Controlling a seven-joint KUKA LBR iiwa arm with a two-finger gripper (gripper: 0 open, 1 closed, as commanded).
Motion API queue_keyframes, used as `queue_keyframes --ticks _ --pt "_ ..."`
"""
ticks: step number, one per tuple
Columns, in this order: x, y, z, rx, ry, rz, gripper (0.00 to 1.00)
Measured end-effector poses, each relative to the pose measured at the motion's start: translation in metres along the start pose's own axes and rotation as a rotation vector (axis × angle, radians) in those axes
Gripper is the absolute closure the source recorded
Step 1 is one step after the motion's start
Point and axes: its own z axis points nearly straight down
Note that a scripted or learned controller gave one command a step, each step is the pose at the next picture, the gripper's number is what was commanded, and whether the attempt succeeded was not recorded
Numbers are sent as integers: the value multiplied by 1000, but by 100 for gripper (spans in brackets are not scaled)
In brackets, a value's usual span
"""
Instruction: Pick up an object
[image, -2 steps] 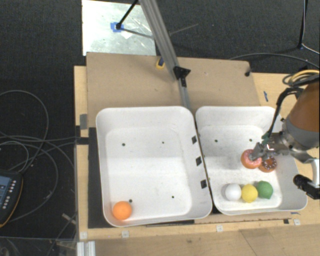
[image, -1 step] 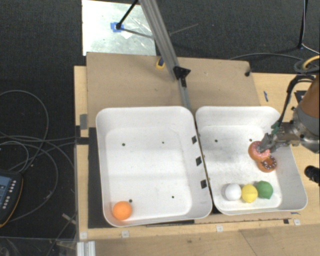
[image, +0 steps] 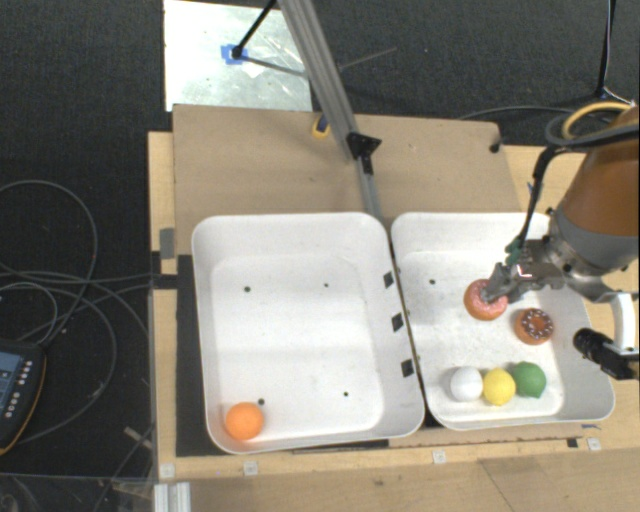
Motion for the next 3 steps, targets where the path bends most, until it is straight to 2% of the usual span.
queue_keyframes --ticks 1,2,3 --pt "51 -5 10 3 1 1 100" --pt "113 -7 1 1 1 -2 100" --pt "173 -17 8 3 2 -1 100"
